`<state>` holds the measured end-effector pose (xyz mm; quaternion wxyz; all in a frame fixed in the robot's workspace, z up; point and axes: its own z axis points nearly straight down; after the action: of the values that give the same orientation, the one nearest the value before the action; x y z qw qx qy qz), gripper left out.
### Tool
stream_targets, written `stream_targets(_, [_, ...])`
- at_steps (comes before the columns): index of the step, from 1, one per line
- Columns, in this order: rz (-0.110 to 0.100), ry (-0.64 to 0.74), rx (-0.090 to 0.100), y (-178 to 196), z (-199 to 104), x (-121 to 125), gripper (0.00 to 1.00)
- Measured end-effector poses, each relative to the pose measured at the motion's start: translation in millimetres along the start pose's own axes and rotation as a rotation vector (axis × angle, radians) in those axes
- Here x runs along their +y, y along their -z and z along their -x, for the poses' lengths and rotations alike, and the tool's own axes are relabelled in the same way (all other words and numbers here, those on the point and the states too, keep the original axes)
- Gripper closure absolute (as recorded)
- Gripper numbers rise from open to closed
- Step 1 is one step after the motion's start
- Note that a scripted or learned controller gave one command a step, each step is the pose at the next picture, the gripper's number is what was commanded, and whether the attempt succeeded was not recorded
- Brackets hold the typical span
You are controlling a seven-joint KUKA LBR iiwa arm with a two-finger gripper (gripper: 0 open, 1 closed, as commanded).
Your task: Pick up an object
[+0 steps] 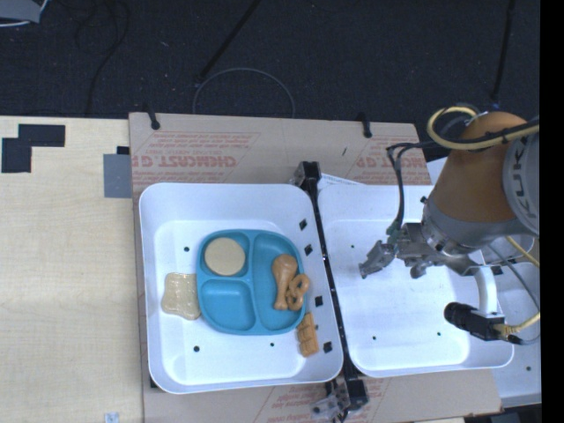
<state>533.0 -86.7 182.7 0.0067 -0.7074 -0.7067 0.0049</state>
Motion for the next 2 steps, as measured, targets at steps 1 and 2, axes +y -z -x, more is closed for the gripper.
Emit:
stream_targets(1, [0.012, 0.002, -0.001, 6.5, 0.4, 2.8, 0.0])
stream_targets(2, [0.007, 0.001, -0.001, -57.9, 0.1, 2.5, 0.0])
